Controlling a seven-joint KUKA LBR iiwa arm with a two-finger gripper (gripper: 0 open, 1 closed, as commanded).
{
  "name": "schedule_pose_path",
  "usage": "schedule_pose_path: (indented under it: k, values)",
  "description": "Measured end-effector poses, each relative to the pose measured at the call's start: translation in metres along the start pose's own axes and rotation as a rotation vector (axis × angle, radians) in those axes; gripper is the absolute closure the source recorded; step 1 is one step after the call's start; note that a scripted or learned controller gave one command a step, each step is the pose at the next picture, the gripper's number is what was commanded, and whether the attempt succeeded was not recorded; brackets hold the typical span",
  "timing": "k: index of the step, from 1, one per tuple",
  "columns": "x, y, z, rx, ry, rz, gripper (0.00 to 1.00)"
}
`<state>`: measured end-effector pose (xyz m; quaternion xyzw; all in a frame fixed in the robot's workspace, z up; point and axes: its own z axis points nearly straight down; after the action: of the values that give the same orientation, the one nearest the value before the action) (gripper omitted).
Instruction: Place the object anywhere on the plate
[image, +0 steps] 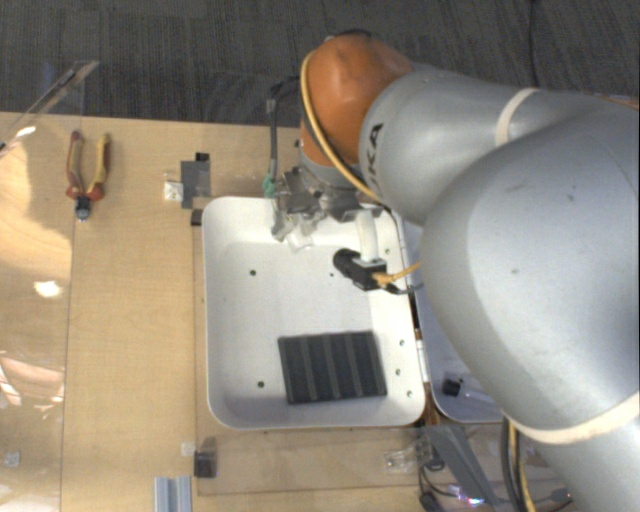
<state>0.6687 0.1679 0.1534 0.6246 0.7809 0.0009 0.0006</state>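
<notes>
While the tool (292, 228) hovers at one end of the white bin (230, 330), can't tell if it's open or closed; a black ribbed mat (332, 367) lies at the other.

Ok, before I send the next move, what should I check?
1. Plate lies flat in the left bin, nothing on it: ok.
2. Gripper above the plate: not ok; it hangs by the bin's upper wall in the view, while the plate lies by the lower wall.
3. Object in the gripper: cannot tell.
4. Right bin contents: cannot tell; the arm covers most of it.
5. Pliers outside both bins, on the bench: ok.
</notes>
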Motion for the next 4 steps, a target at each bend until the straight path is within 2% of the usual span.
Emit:
schedule_pose_path:
  k: [1,2,3,4]
  values:
    - [0.056,0.014,0.024,-0.009,0.004,0.033,1.00]
    - [0.040,0.015,0.044,-0.022,0.001,-0.325,1.00]
    - [0.065,-0.064,0.062,-0.012,0.001,-0.405,1.00]
    - [0.036,-0.021,0.020,-0.006,-0.001,-0.950,1.00]
